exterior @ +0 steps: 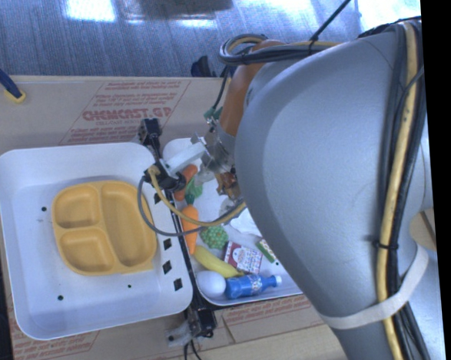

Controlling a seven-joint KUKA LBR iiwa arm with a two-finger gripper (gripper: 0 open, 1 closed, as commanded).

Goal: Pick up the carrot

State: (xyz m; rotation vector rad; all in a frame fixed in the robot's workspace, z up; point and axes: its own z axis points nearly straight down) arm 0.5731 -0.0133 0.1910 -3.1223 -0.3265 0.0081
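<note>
An orange carrot [189,221] lies in the right bin [218,297], close against its left wall. A second small orange piece [188,172] with a green bit [192,190] under it sits just above the carrot. The gripper [209,159] hangs over the upper left part of this bin, beside that orange piece. The bulky grey arm [325,176] with its orange band [239,97] hides most of the wrist and most of the bin.
The left bin [34,304] holds a yellow divided tray [104,226]. Below the carrot lie a green broccoli-like item [214,236], a yellow banana [216,262], a red and white packet [242,255], a white egg [211,282] and a blue bottle [252,285].
</note>
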